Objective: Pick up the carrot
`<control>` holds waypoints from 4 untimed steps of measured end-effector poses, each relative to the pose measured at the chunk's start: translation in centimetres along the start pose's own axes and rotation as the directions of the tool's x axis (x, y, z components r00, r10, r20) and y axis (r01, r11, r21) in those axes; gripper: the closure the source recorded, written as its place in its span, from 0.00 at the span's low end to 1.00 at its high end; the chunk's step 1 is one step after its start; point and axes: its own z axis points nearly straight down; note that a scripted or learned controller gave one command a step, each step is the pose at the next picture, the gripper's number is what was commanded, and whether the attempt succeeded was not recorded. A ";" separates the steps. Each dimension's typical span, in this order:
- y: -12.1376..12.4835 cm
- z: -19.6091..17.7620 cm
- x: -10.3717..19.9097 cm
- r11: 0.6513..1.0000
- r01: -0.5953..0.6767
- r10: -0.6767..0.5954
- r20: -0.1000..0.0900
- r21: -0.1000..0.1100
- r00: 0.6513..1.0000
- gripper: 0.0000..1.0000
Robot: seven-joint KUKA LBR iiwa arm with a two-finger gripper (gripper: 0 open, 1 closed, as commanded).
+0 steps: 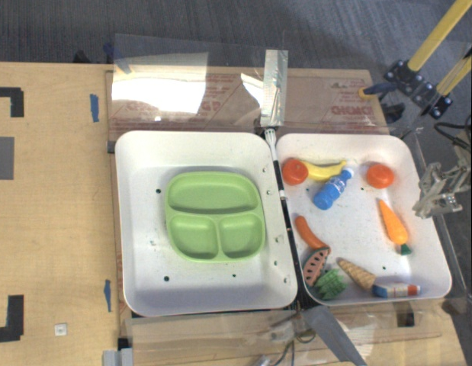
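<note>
The carrot (pixel 393 223) lies near the right wall of the right bin (pixel 430 254), with that rim close on 1 side and open white floor on its left. An orange ball (pixel 380 175) sits just above its tip. The blue bottle (pixel 332 189), sausage (pixel 310 232) and cone (pixel 355 273) stand well apart from it. A marker (pixel 394 289) lies along the bin's near wall below it. The gripper (pixel 440 191) hangs just outside the right rim.

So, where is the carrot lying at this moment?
The carrot lies in the right bin, near its right wall, below the orange ball, with its green end pointing toward the near edge.
</note>
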 end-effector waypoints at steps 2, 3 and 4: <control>-0.7 -7.8 -1.5 0.906 0.424 -0.424 -0.008 -0.014 0.906 1.00; 0.2 11.9 2.0 0.884 0.467 -0.467 -0.012 -0.023 0.884 1.00; -0.9 -6.3 -2.9 0.777 0.630 -0.630 0.001 -0.002 0.777 1.00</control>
